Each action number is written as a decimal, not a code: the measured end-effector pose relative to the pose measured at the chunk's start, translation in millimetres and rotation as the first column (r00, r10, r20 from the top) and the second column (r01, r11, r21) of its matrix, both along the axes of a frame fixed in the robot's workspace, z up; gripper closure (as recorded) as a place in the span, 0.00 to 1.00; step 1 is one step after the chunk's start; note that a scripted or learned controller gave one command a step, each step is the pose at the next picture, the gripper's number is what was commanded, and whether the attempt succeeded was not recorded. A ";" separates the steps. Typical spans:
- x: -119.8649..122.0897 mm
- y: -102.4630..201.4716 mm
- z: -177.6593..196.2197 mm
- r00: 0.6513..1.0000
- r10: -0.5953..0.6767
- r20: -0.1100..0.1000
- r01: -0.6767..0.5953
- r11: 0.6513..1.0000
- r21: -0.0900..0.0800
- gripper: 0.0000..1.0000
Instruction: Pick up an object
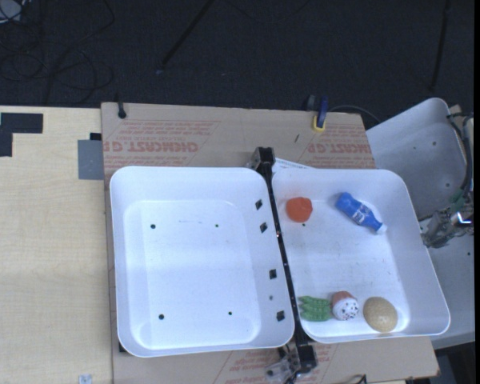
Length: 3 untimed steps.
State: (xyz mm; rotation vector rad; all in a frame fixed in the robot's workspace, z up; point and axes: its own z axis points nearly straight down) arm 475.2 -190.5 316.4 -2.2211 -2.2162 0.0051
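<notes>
Along the near edge of the right bin [437, 293] three things lie in a row: a green toy [314, 307] by the near-left corner, a white ball with red spots [345, 306] touching it, and a tan egg [380, 314] just beside the ball, towards the near-right corner. Farther back, an orange ball [299, 209] sits close to the bin's left wall, and a blue bottle [358, 212] lies tilted on its side near the far edge, well apart from the orange ball. The left bin [116, 238] stands beside the right one, their walls meeting at a black divider [274, 238]. Outside the right bin's right wall, what looks like the gripper [442, 230] hangs at the end of the arm [420, 138], off the bin and touching none of the objects. Whether it is spread or closed I cannot tell, as it is small and partly cut off there; nothing is seen in its grasp. I judge the pick to be at its very start, with no object yet approached. The next move calls for choosing a target and bringing the gripper over the bin and down on it. The bottle or the orange ball seems the easier choice, since each lies by itself, while the near row is crowded and pressed to the wall.
</notes>
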 end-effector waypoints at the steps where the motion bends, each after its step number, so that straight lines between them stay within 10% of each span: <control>1: 0.5 -23.5 -3.1 1.000 0.002 0.003 -0.002 1.000 -0.001 1.00; 3: 5.4 -21.9 -73.0 1.000 0.002 0.000 -0.002 1.000 0.002 1.00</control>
